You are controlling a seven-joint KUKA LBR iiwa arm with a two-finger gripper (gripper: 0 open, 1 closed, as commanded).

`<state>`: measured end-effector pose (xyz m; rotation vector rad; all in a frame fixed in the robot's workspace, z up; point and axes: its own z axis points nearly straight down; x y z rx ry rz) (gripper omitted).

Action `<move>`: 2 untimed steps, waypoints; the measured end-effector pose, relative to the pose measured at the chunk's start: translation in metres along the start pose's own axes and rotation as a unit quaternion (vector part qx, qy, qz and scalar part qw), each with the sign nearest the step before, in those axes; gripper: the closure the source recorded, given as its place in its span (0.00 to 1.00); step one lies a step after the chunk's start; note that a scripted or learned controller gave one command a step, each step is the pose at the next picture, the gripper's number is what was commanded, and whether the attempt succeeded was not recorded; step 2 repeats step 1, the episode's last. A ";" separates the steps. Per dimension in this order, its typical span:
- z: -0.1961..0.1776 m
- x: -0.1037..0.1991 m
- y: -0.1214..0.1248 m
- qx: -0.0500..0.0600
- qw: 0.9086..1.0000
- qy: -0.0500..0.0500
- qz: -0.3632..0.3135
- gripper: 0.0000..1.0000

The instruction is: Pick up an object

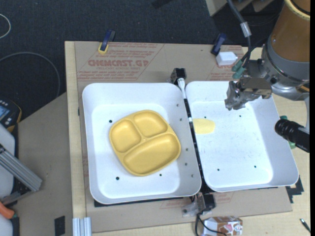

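A yellow divided plate [144, 141] with three compartments lies in the middle of the left bin [98, 102]. A small pale yellow flat piece [204, 126] rests in the right bin [256, 166] close to its left wall. My gripper [235, 103] hangs over the far part of the right bin, to the right of and beyond the yellow piece, well apart from it. Nothing shows between its tips.
The bins sit side by side on a cardboard sheet [147, 58]. A small white block [226, 58] and blue clamps [105, 42] lie on the sheet's far edge. A black clip [178, 75] sits where the bins meet at the back.
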<state>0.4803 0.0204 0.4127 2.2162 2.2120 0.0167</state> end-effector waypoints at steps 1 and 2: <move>-0.027 0.054 0.000 0.004 1.000 0.001 -0.004 1.00; -0.027 0.054 0.000 0.004 1.000 0.001 -0.004 1.00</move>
